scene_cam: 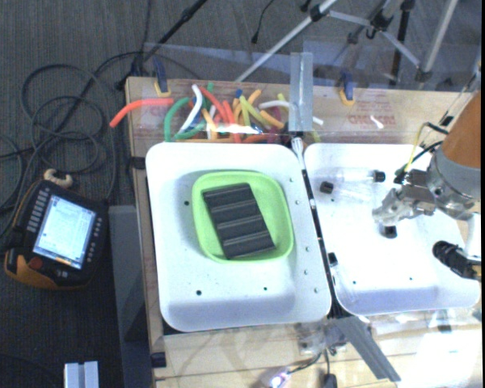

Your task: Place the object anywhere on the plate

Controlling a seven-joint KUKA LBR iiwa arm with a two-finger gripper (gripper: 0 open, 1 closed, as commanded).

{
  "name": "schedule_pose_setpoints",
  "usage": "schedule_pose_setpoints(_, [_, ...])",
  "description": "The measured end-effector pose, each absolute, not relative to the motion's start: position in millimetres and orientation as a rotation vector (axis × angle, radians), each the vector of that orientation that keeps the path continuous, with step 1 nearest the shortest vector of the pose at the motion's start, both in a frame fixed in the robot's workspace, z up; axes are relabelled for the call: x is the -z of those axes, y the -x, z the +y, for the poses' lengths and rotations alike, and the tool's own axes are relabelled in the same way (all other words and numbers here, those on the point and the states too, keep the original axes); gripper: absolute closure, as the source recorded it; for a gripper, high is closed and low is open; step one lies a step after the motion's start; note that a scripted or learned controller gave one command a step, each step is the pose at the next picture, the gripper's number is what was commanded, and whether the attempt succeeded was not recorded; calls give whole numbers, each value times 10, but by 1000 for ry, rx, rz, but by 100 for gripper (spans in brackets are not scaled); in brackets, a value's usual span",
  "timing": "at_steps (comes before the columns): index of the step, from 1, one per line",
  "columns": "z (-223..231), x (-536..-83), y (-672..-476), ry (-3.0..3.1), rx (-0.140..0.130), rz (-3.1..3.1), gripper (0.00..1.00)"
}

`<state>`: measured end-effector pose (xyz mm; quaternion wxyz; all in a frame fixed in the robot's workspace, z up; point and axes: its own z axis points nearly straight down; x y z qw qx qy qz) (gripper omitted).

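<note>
So your dark ribbed block (239, 221) is already sitting on the green plate (204, 194), lying flat and taking up most of the middle of it. That plate is in the left bin (226, 297), a bit toward the back edge of the counter (226, 354). Your arm (467, 140) comes in from the right over the right bin (404, 289), and the gripper (392, 210) hangs above that bin's middle, well apart from the plate. You can't really make out from this angle how its jaws stand, and nothing shows between them. Just below it there's a small dark bit (389, 231) on the bin floor. Along the counter's back edge you've got a tangle of coloured tubes (218, 113). Off the counter's left side, a handheld pendant (52, 233) lies on the floor.
</note>
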<state>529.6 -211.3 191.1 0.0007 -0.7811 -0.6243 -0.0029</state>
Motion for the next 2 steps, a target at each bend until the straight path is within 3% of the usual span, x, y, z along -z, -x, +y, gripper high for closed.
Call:
schedule_pose_setpoints(1, [-2113, -1911, -5295, 2453, 9, -1961, 0])
schedule_pose_setpoints(2, [-2167, -2433, -5424, 2454, -1, -1964, 0])
